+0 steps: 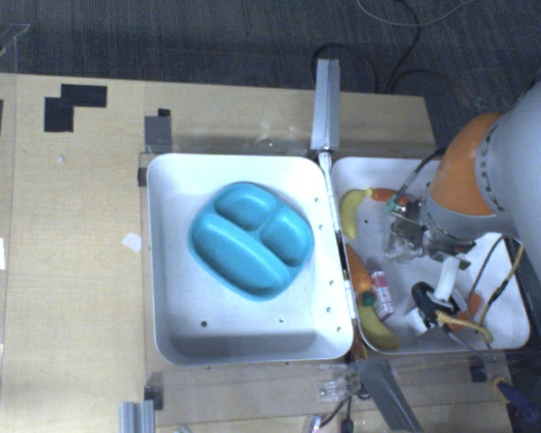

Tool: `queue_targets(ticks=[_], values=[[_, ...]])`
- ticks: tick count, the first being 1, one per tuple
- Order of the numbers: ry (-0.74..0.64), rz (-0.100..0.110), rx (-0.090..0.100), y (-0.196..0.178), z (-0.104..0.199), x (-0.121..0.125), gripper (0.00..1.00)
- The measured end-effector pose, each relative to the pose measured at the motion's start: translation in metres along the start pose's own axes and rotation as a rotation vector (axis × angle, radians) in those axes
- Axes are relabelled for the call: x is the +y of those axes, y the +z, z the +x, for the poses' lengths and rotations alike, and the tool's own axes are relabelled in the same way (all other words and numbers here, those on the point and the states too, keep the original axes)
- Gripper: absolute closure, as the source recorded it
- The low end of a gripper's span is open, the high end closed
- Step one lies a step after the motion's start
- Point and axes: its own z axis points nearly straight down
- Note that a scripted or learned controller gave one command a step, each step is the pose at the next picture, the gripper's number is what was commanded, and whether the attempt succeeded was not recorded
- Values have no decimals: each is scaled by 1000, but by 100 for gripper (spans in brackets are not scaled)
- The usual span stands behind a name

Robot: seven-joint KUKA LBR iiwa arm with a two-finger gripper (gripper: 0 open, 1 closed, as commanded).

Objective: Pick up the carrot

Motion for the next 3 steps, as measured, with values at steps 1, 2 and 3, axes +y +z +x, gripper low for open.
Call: queue_targets(ticks=[1, 2, 3], values=[[-155, 12, -3, -111, -11, -41, 100], [-162, 9, -3, -121, -9, -40, 100], [-770, 13, 2, -84, 39, -80, 100]])
